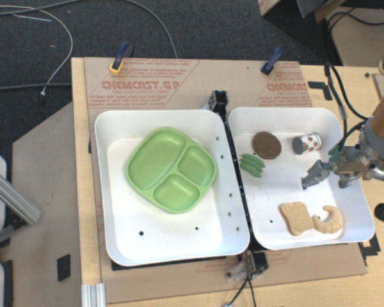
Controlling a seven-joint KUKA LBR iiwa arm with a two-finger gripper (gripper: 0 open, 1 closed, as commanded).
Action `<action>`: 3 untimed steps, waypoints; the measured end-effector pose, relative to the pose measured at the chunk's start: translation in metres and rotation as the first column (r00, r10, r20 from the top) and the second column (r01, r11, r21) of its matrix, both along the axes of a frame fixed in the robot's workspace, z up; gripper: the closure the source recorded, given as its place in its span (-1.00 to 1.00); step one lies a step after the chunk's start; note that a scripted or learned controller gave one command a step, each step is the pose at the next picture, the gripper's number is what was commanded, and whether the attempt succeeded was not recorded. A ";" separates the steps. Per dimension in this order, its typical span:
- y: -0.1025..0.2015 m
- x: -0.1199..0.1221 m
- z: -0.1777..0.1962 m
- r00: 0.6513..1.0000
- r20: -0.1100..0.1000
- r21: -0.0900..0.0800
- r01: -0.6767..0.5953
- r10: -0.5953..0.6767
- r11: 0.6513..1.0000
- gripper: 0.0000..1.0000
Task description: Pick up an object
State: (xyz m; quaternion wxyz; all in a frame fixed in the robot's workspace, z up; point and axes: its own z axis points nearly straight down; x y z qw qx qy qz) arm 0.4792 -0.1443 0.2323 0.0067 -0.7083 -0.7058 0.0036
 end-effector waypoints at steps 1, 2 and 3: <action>0.000 0.003 0.006 1.000 0.013 -0.003 -0.004 0.004 1.000 -1.00; 0.008 0.005 -0.054 1.000 0.006 0.000 -0.004 0.004 1.000 -1.00; 0.010 0.006 -0.118 1.000 0.006 0.000 -0.003 0.003 1.000 -1.00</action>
